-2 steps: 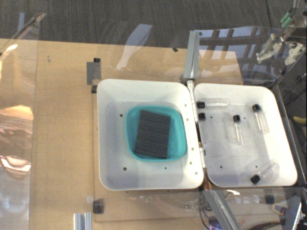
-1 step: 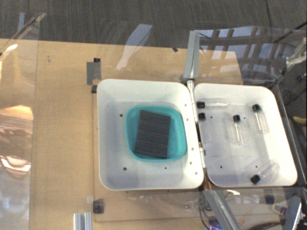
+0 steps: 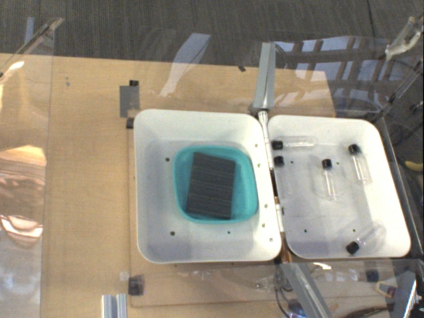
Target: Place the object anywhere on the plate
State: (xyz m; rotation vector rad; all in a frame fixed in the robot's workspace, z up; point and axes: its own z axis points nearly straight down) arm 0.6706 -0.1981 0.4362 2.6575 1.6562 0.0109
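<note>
Lying on the teal square plate [image 3: 246, 197]: a dark ribbed rectangular block [image 3: 211, 187].

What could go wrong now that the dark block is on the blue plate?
The dark ribbed block already lies on the teal plate, near its middle, so sliding off looks unlikely unless it gets bumped. The clear vials with black caps in the right bin lie loose on their sides; they might roll if the bench shakes. Being see-through, they may also be hard for a camera to pick out.
</note>
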